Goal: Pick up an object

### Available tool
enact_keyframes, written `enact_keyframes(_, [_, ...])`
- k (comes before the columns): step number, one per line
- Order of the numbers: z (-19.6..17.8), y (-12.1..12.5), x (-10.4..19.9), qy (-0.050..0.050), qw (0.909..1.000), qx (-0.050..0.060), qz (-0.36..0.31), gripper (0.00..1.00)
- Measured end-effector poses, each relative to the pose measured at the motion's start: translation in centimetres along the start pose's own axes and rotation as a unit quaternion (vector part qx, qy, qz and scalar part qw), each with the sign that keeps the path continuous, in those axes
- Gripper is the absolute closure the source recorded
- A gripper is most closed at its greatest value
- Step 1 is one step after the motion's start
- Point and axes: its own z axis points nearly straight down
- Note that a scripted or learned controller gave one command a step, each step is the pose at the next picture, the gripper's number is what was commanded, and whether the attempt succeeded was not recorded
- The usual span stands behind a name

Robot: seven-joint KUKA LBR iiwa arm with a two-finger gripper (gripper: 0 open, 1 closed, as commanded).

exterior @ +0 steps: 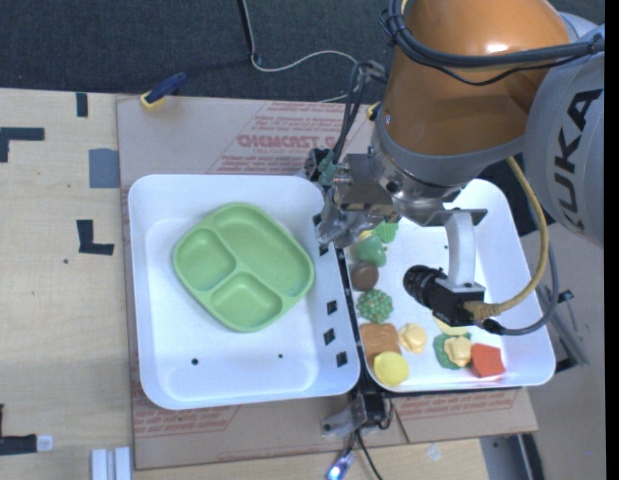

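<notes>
**Arm low over the right bin's toy food**

Nearest the camera, along the front edge of the right bin (519, 373), lies a row of small, moulded toy foods: a round yellow lemon (391, 369), a tan bread slice (378, 339), a pale yellow lump (413, 338), a green-and-yellow piece (453, 350) and a blocky orange-red cube (488, 360). Behind them sit a knobbly green broccoli (375, 305) and a brown, rounded piece (365, 276), both close to the wall shared with the left bin (149, 268).

The left bin holds a smooth, light-green plate (243, 265) with three compartments, lying tilted to the bin's sides.

Further back, the gripper (361, 230) hangs by the shared wall, under the glossy orange wrist (479, 38). Whether the fingers are apart or together cannot be told; dark metal hides them. An olive-green piece (368, 251) and a bright green one (386, 232) lie just beside the gripper, on the bin floor.

Cardboard (189, 138) lines the pale wooden surface (39, 218) beneath.
</notes>
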Motion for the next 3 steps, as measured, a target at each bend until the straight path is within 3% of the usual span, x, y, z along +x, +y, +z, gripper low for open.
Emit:
enact_keyframes(1, [5.8,-0.1,-7.7,-0.002,1.0000,0.004,0.008,1.00])
enact_keyframes(2, [5.9,2.4,-3.3,-0.001,1.0000,0.001,0.002,1.00])
enact_keyframes(3, [5.9,6.7,6.0,0.000,1.0000,0.000,-0.001,1.00])
